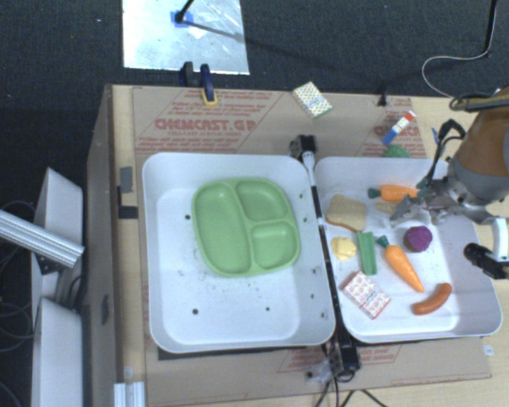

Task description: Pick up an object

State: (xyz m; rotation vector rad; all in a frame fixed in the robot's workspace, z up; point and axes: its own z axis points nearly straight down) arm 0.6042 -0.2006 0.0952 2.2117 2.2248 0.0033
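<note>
Camera view from above: my claw hangs low in the right bin, above the purple ball and beside the small carrot. How far my fingers are spread I cannot tell (too blurred and dark). Nothing shows between them. The big carrot, sausage and bread slice lie nearby; the green plate sits in the left bin.

The left bin holds a green divided plate. The right bin holds toy food: two carrots (one near the far wall), a purple ball, a sausage and a bread slice. The gripper hangs just above the purple ball.
</note>
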